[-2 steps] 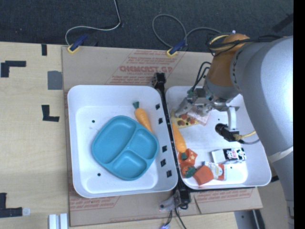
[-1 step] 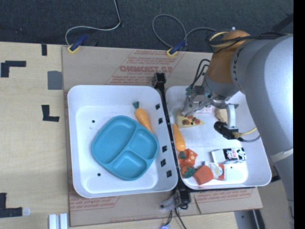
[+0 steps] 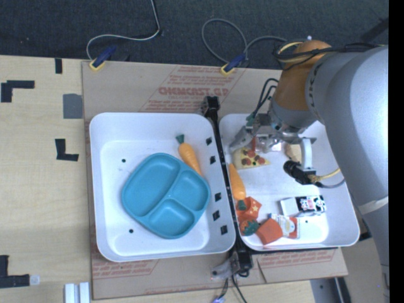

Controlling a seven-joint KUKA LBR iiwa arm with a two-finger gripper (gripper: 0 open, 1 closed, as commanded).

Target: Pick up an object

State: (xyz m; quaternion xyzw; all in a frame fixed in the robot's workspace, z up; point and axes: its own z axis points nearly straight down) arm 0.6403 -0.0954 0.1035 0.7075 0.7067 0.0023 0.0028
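Note:
My gripper hangs low over the back left part of the right bin, under the orange wrist band. Just below it lies a toy pizza slice, yellow with red spots; whether the gripper touches it I cannot tell. An orange carrot lies along the right bin's left wall. Toward the front sit an orange and green toy, a red block and a small white box. A beige piece lies beside the wrist.
The left bin holds a blue divided plate and a second carrot at its back right. A black divider separates the bins. The grey arm covers the right bin's back right corner. Cables trail behind the bins.

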